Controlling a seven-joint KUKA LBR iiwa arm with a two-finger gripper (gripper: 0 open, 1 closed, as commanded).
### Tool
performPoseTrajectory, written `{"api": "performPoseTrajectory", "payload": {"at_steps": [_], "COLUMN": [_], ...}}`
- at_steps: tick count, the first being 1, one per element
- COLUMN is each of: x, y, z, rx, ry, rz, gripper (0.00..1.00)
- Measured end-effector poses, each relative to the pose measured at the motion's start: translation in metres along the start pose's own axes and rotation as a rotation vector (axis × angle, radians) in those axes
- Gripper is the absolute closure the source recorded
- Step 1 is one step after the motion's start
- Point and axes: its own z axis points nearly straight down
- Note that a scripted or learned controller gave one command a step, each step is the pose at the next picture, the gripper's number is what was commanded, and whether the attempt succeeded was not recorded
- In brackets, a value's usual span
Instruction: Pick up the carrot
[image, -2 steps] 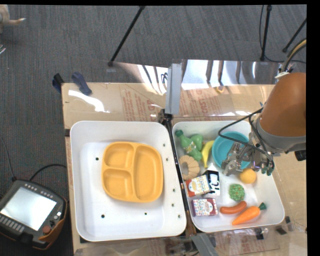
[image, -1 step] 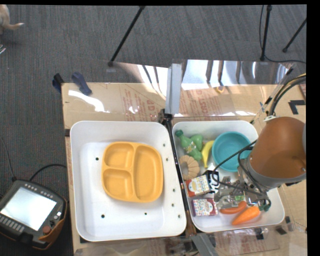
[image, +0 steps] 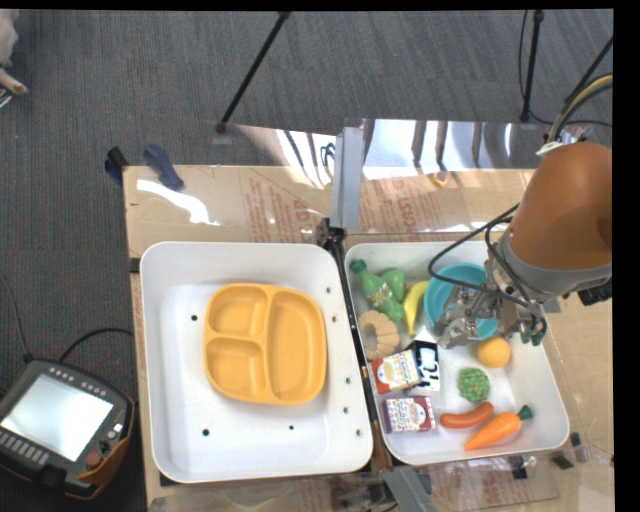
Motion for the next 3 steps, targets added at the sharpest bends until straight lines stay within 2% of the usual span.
{"api": "performPoseTrajectory", "payload": {"at_steps": [1,2,3], "x": [0.065,0.035,-0.036], "y": [-0.083,-0.092,-0.101], "z": [0.083,0.04,-0.042], "rx": [-0.002,0.0,0.002], "ry": [0.015,0.004,-0.003], "rz": [-0.123,-0.058,-0.142], "gripper": [1.0,1.0,1.0]}}
